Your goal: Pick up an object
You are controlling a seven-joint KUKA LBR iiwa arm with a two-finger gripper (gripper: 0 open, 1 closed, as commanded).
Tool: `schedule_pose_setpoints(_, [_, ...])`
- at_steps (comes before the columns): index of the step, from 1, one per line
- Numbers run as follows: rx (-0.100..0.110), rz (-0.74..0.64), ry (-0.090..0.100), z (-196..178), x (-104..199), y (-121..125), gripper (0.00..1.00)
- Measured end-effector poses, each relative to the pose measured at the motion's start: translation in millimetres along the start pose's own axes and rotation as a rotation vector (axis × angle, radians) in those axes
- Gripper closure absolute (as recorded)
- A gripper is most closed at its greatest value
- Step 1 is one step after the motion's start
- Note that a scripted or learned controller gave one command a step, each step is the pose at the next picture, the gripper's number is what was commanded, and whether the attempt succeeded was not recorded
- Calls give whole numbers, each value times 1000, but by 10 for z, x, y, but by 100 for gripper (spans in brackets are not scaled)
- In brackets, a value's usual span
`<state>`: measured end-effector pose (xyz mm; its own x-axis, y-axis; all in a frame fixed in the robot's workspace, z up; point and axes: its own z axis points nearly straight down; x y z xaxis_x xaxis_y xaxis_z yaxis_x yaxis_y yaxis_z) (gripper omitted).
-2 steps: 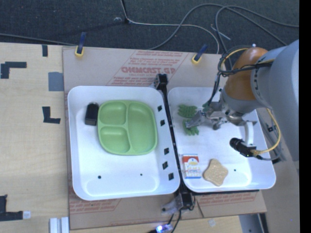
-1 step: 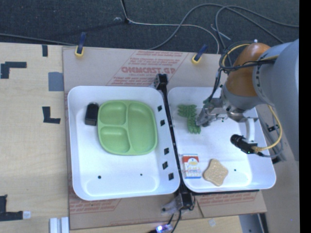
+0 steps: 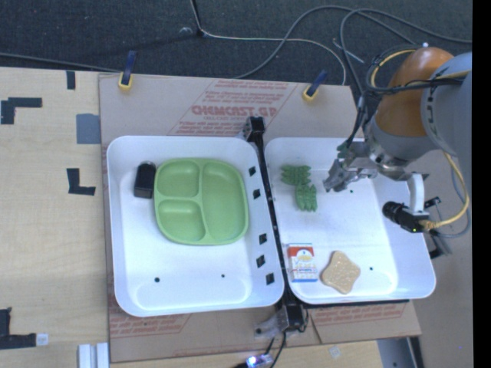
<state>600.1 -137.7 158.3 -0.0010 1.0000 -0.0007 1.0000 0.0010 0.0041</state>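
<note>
Green toy (image 3: 300, 187) lies just left of gripper (image 3: 335, 182) (grip state unclear), bare floor below.

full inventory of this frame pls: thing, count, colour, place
bins: 2, white, side by side on the bench
divided plate: 1, light green, left bin, centre
black block: 1, black, left bin, touching the plate's left edge
green toy: 1, green, right bin, upper left
small carton: 1, white with red and blue, right bin, lower left
toast piece: 1, tan, right bin, beside the carton on its right
clamps: 2, yellow and blue, cardboard's far edge
cables: several, grey, dark floor beyond the bench
arm: 1, grey with orange band, from the right
claw: 1, dark, over right bin, right of the green toy
</note>
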Motion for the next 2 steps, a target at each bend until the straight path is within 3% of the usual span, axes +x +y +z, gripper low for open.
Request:
schedule_pose_setpoints(1, [0,-1,0,-476,-11,101,100])
schedule_pose_setpoints(2, [4,-1,2,-597,-2,106,100])
